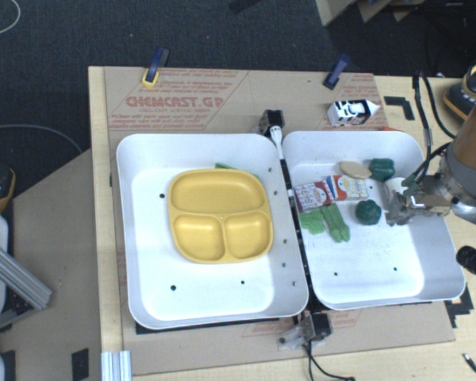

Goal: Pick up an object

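The right bin (428, 268) holds several small items. A red and white carton (329, 191) lies on its side at the upper left. Below it are two green vegetable pieces (325, 221). A dark green round piece (368, 212) sits in the middle. A tan oval piece (354, 169) and another dark green piece (381, 167) lie near the far wall. My gripper (395, 209) hangs over the right half of this bin, just right of the round green piece and apart from it. I see nothing held in it.
The left bin (143, 236) holds a yellow three-compartment plate (220, 214), with a green sliver (224, 167) showing behind it. A small black and white box (353, 112) sits on the bench behind the right bin. Cables run along the right side.
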Robot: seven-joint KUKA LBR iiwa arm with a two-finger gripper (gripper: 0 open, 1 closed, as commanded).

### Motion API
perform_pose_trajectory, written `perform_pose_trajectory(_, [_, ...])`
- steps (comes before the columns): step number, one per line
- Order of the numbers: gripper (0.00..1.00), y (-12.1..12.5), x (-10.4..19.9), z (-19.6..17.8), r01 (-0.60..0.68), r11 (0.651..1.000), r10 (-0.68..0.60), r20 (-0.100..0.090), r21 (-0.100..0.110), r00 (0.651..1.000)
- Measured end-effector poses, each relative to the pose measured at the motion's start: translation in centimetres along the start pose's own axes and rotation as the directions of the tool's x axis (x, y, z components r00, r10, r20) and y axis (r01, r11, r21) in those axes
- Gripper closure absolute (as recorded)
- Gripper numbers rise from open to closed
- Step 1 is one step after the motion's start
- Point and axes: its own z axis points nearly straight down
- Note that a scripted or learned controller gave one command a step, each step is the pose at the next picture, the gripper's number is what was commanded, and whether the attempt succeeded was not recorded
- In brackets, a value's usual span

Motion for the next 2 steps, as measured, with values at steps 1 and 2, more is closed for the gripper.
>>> perform_pose_trajectory(1, [1.0, 3.7, 3.7, -1.0, 0.003, 1.0, -0.003, -0.001, 0.0, 1.0])
perform_pose_trajectory(2, [1.0, 7.9, 7.4, 0.1, 0.004, 1.0, -0.004, -0.001, 0.0, 1.0])
